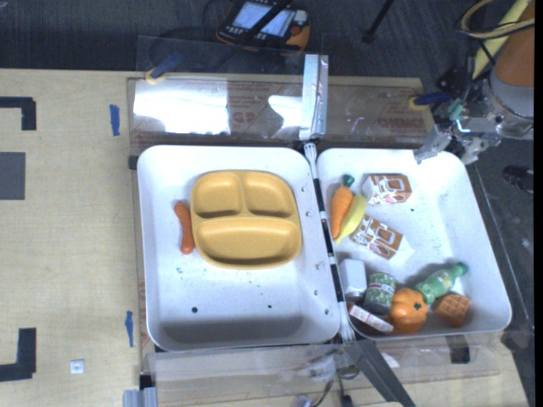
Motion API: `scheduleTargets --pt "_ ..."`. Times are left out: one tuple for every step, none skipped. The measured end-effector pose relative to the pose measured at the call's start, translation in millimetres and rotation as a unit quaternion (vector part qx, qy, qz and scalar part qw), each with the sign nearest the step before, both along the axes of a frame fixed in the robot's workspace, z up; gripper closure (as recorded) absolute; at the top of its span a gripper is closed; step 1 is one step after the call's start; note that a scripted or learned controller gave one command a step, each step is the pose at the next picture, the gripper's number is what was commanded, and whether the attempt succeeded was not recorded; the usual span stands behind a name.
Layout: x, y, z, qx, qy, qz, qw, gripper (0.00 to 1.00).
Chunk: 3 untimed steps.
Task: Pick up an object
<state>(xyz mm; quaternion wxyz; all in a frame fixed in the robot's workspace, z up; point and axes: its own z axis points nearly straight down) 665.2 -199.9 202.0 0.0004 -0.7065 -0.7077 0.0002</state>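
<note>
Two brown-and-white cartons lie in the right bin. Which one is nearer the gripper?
The upper carton, by the bin's far edge, is nearer the gripper; the lower carton lies mid-bin beside the banana.

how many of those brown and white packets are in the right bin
2. One packet lies near the right bin's far edge beside the carrot; the other packet lies just nearer the camera. More could hide in the front toy pile.

Light was even and bright; glare bleached the clear panel (212, 108) behind the bins (text beneath washed out), soft shadows pooled along the left bin's (157, 227) near wall.
</note>
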Motion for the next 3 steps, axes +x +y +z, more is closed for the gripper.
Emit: scheduleTargets --pt "9.4 38.5 -89.2 -0.003 -0.014 0.026 0.9996 0.0" --pt "10.1 55.3 -93.8 -0.0109 -0.017 0.057 0.9982 0.0" --pt "-5.9 84.9 -93.4 -0.008 -0.024 0.077 0.9967 0.0"
